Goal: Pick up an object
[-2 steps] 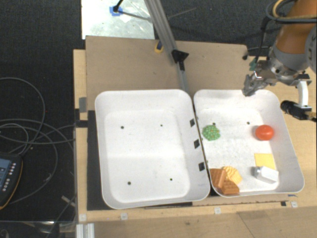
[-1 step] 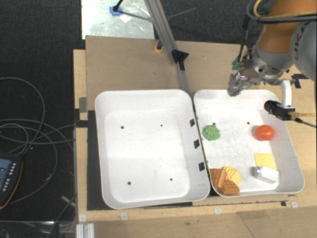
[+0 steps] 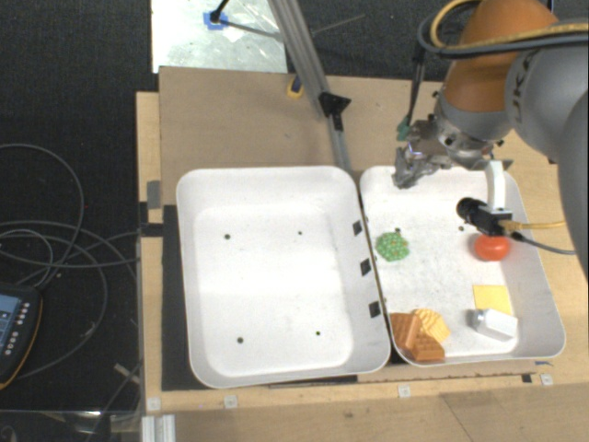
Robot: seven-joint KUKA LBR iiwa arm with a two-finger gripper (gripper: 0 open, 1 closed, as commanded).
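The right bin (image 3: pixel 526 343) holds a green bumpy ball (image 3: pixel 393 246), a red round object (image 3: pixel 491 247), a yellow flat block (image 3: pixel 492 297), a small white and grey piece (image 3: pixel 490 323) and an orange waffle-like piece (image 3: pixel 420 333). My gripper (image 3: pixel 410 171) hangs over the bin's far left corner, above and behind the green ball. Nothing shows between its fingers.
The left bin (image 3: pixel 198 191) lies beside the right one, with black clips along the shared rim. A grey slanted pole (image 3: pixel 308 63) crosses behind the bins. Cables and a pendant lie on the floor at the left.
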